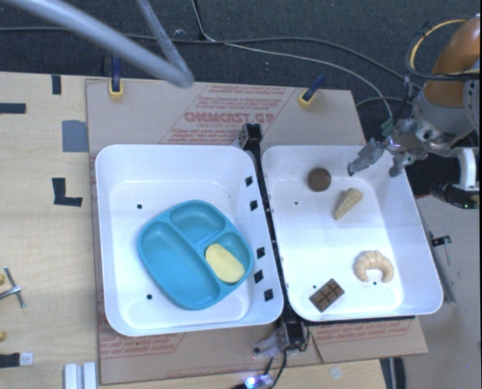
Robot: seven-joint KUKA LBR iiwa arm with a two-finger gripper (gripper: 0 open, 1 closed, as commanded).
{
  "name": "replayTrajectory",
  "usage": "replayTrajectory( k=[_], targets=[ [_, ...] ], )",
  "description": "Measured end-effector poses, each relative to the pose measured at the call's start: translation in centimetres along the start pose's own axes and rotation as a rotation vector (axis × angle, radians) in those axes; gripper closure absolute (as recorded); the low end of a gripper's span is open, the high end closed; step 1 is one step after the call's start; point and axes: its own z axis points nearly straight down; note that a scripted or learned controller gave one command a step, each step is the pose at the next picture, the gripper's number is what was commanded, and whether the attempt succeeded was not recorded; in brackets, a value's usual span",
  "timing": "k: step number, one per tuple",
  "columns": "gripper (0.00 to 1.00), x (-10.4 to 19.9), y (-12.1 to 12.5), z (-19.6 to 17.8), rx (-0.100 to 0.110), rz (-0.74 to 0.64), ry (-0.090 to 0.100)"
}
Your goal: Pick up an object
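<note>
white plastic bins are set side by side on the worktop (30,217); the gripper (380,157) is poised over the right bin (419,241) rim, fingers spread and empty, near the brown ball (319,179) and cone (347,203), kept loose for picking

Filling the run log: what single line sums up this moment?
gripper: open, over right bin's upper rim | holding nothing | nearest: round brown ball, cream cone

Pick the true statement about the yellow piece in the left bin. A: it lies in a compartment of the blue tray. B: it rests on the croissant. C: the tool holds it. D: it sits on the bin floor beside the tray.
A: the yellow piece lies inside the blue tray, in its small compartment toward the divider.
</note>
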Motion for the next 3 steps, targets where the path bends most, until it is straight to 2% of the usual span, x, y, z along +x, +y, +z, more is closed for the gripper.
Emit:
replayTrajectory(
  k=[1, 3],
  targets=[
    [0.0, 0.1, 0.3, -1.0, -0.014, -0.004, -0.004],
    [0.0, 0.7, 1.3, 9.3, -0.013, -0.005, -0.005]
  ],
)
